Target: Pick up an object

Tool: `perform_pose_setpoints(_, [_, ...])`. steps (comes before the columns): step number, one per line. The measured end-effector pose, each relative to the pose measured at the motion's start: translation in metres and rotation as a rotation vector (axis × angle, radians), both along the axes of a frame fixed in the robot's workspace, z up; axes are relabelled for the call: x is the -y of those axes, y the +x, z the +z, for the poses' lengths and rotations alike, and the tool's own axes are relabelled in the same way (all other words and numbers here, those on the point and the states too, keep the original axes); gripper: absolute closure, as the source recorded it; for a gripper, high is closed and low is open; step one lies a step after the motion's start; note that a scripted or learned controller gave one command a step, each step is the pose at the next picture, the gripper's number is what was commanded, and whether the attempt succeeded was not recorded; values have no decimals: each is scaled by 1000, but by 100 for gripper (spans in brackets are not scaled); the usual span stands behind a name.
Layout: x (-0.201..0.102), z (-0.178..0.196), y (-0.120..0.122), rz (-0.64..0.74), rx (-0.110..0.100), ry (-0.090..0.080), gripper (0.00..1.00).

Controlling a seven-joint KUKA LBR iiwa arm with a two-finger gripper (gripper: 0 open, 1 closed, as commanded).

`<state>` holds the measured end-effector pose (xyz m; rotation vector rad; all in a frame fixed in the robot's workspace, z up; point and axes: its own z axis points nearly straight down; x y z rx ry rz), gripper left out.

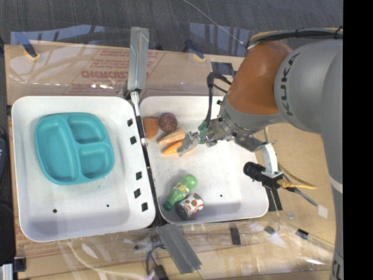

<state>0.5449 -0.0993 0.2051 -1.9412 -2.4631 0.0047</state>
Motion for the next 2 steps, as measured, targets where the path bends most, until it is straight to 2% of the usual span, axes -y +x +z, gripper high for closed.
perform_pose_setpoints(1, [-3,-70,64,47,-4,0,0])
perform_pose_setpoints(2, [75,-114,79,72,4,-3,0])
